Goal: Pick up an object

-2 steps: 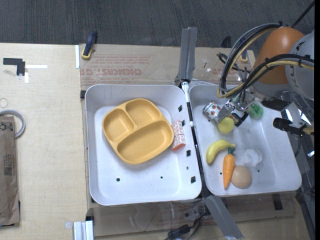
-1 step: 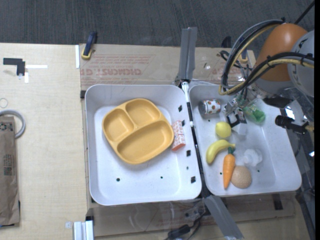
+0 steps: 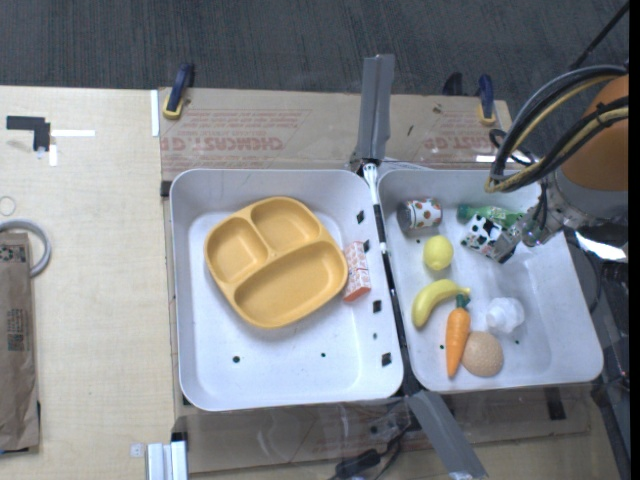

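The right bin (image 3: 560,368) holds a lemon (image 3: 437,253), a banana (image 3: 434,301), a carrot (image 3: 456,339), a tan egg-shaped object (image 3: 482,354), a white crumpled item (image 3: 503,315), a spotted cup (image 3: 423,214) on its side, a black-and-white cow toy (image 3: 481,233) and a green item (image 3: 478,211). My gripper (image 3: 508,244) reaches in from the upper right and sits low, right beside the cow toy's right side. Nothing visibly hangs from it. The arm's grey body and orange band cover the bin's upper right corner.
The left bin (image 3: 200,368) bears a yellow divided plate (image 3: 275,260) and a small orange-and-white box (image 3: 358,271) by its right wall. A metal bar (image 3: 376,108) stands behind the divide between the bins. Black cables (image 3: 535,118) loop over the arm.
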Motion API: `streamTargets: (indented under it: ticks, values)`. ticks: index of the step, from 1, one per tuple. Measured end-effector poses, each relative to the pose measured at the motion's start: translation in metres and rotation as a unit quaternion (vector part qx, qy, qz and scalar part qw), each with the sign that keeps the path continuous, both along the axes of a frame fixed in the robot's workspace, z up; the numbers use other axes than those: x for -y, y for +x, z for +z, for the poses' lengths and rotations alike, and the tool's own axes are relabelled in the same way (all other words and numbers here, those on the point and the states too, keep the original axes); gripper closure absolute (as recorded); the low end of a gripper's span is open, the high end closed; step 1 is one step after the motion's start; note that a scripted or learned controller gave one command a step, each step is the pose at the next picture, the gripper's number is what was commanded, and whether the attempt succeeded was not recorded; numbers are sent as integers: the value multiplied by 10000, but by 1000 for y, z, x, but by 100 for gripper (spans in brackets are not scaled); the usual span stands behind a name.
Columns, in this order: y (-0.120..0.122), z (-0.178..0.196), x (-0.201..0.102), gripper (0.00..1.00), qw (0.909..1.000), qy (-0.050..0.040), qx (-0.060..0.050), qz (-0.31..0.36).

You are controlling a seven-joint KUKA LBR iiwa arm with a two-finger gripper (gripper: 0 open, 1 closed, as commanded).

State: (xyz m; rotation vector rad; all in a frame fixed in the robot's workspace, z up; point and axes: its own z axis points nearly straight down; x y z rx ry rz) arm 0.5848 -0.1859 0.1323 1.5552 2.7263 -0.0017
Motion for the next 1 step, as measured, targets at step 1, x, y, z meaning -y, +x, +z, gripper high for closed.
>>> streamTargets:
  ticks: [1]
  values:
    - [31, 54, -36, 100, 9818, 2, 2, -1897]
